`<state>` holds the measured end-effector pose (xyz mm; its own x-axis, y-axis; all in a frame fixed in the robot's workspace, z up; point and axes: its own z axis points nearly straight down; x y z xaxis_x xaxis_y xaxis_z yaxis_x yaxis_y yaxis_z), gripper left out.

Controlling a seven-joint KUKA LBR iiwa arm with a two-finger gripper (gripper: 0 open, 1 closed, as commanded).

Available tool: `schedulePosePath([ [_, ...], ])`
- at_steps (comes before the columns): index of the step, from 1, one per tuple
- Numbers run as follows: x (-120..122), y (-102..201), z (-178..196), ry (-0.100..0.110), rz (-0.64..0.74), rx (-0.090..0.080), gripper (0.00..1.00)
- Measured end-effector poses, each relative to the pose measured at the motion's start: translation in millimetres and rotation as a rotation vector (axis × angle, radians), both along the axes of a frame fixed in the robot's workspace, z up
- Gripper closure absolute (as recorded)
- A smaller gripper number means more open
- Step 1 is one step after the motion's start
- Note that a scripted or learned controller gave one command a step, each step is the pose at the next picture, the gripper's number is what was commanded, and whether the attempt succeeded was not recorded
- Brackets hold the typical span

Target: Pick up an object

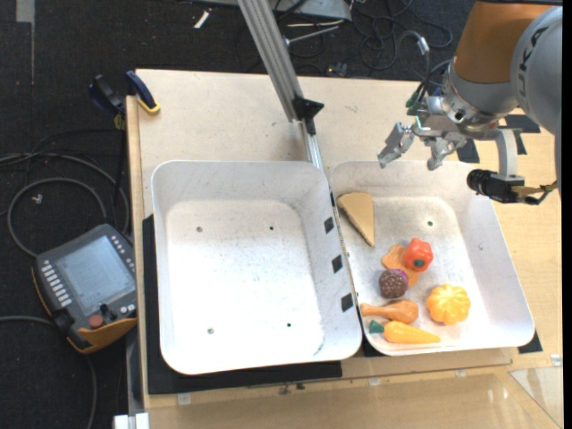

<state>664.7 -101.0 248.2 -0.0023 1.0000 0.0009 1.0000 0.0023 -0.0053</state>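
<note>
My gripper (416,147) hangs open above the far rim of the right bin (487,239), with nothing between its fingers. In that bin lie a tan wedge (360,214) near the left wall, a red tomato-like piece (417,254) on an orange slice (394,260), a dark purple berry (393,283), a yellow pumpkin (448,303), an orange drumstick-shaped piece (392,311) and a carrot (408,332). All of them lie nearer the front than the gripper.
The left bin (237,262) sits beside the right one. A slanted metal pole (273,47) crosses the back of the bench. A teach pendant (85,280) lies on the floor at the left, and a clamp (134,92) grips the bench's far left corner.
</note>
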Motion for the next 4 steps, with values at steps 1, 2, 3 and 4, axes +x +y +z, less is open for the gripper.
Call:
schedulePosePath([
  [1, 0, 0, 3, -0.003, 0.001, -0.001, 0.0],
  [2, -4, 0, -62, 0.001, -0.003, -0.001, 0.0],
  [3, -4, -9, -112, 0.001, -0.004, -0.001, 0.0],
  [4, -2, -8, -150, -0.008, -0.003, 0.001, 0.0],
])
